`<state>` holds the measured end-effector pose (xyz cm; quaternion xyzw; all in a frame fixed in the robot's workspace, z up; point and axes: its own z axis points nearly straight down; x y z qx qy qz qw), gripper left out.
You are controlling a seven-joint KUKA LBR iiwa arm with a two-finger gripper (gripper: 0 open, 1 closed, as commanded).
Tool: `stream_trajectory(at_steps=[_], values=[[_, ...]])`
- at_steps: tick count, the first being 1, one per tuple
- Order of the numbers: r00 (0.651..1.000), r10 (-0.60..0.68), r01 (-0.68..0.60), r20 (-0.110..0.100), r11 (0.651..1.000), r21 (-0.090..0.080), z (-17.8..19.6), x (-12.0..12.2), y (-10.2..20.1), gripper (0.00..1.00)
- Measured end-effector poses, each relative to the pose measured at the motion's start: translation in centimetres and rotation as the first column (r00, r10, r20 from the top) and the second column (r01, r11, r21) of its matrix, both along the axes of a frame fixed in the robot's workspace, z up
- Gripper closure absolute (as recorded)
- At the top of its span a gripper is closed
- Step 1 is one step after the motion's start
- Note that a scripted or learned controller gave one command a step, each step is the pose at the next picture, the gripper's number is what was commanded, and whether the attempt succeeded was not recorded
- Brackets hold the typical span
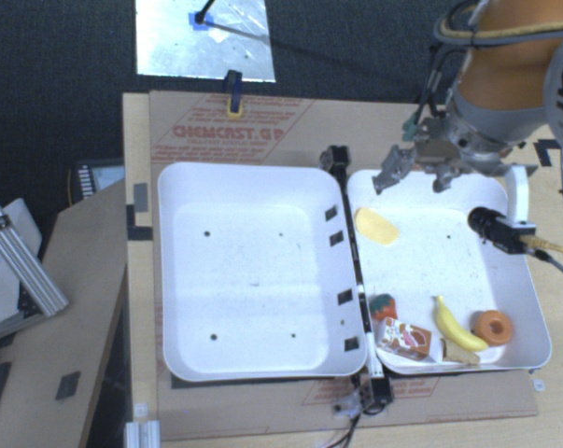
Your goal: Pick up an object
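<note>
While the tool [415,177] hangs spread and unladen, two bins [248,269] rest on cardboard [234,131].

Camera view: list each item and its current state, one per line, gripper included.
gripper: open, nothing between its fingers, above the right bin's far edge
yellow piece: lying flat, untouched
banana: lying in right bin
orange ring: lying beside banana
snack packet: lying flat
left bin: upright

arm [524,54] cut off at top and right edges, snack packet [407,339] print too small to read
</note>
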<state>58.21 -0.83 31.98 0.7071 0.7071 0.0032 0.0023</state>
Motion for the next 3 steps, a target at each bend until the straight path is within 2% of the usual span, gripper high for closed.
stream_trajectory(at_steps=[1,2,3], values=[[1.000,0.007,-0.007,-0.009,1.000,-0.001,-10.1,5.7,3.1,0.00],[1.000,0.007,-0.007,-0.005,1.000,-0.002,-13.7,8.8,4.3,0.00],[1.000,0.008,-0.008,-0.003,1.000,-0.001,-12.4,8.8,4.3,1.00]])
